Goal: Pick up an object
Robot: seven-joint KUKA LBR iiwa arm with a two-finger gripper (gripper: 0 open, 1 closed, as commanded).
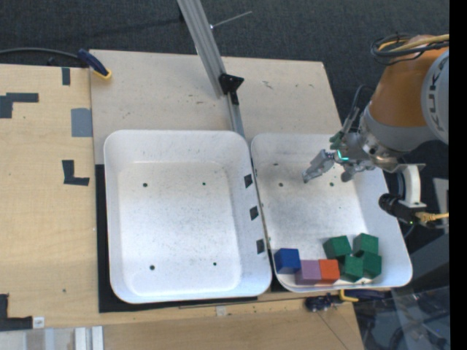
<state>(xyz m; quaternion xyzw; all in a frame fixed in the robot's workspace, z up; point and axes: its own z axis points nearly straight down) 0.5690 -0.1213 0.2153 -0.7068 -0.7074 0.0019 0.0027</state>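
Starting at the near edge of the right bin (379, 195), a huddle of small blocks sits packed against its front rim: a blue cube (287, 259) at the left end, touching a purple block (311, 270), then an orange block (329, 269) tucked beside that, and to the right a heap of green blocks (355, 254) stacked and tilted against one another toward the bin's near right corner. Any of these would serve as the thing to pick; the blue cube looks the most approachable, since its left and far faces stand free, while the green ones crowd together with little room for a finger between them. Farther back in the same bin, past a stretch of bare speckled floor, the gripper (322, 165) hangs near the far end, pointing down and leftward. Its two fingers appear slightly parted with nothing between them, so it carries no load. The relation that matters is plain: the whole cluster lies toward the near rim from the fingertips, well apart from them, and slightly to the right as seen from above, so the next move would seem to call for a long draw toward the front of the bin before any descent. The left bin (117, 195) lies just beside the right one and plays no part.
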